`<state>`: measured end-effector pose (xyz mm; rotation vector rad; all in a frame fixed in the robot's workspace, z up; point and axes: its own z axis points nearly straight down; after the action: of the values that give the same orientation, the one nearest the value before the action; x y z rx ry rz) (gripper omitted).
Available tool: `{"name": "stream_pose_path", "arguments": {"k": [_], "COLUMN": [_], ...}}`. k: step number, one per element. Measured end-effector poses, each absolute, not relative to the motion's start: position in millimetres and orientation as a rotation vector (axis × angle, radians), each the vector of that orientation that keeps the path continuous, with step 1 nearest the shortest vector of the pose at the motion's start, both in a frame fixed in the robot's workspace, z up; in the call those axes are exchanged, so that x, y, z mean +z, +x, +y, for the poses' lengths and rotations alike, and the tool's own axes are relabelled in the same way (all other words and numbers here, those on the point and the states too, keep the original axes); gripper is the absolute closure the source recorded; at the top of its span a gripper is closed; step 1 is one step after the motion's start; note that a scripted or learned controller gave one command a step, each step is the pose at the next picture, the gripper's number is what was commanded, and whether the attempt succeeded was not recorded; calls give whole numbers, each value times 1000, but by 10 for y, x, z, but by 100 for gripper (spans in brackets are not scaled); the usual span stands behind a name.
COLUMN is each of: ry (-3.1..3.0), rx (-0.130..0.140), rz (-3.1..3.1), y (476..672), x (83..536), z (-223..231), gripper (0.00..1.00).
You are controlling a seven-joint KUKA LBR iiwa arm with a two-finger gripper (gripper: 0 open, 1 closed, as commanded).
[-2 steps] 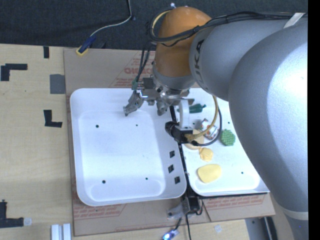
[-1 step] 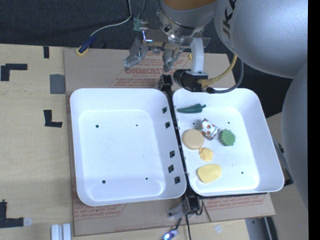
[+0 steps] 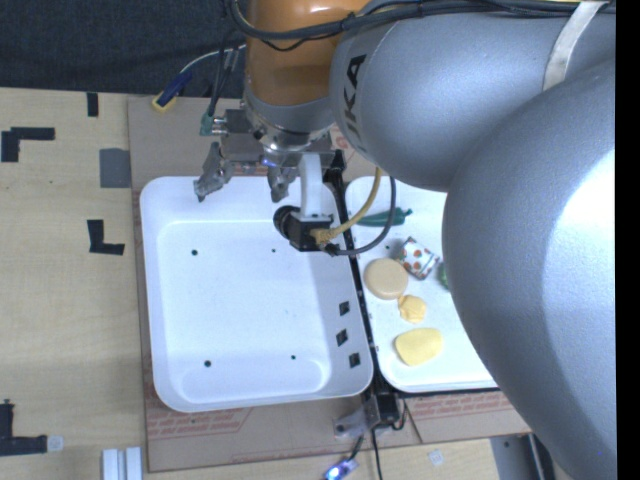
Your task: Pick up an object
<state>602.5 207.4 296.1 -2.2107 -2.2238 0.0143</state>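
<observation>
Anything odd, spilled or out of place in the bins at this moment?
Nothing stands out. The round beige disc, two yellow lumps and a small patterned object lie apart in the right bin. The claw hangs over the left bin's far edge.

Even, fairly bright overhead light, with no hard shadows. The left bin (image 3: pixel 240 308) reads near-white and slightly washed out, faint shade along its inner walls. Broad soft highlights lie on the grey arm (image 3: pixel 480 98) and the orange band (image 3: pixel 300 18). The arm's near bulk is soft-focused; the dark background at top shows grain
</observation>
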Motion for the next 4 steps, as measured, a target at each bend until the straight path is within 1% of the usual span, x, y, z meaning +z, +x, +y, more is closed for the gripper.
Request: {"name": "stream_pose_path", "arguments": {"k": [1, 2, 3, 4], "ry": [-2236, -2211, -2207, -2219], "rx": [-21, 19, 21, -23], "rz": [-2223, -2220, -2223, -2230], "y": [5972, 5733, 5872, 5635], "x": [4605, 3351, 1975, 3978], "z": [1196, 1567, 2318, 2342], "gripper": [0, 0, 0, 0]}}
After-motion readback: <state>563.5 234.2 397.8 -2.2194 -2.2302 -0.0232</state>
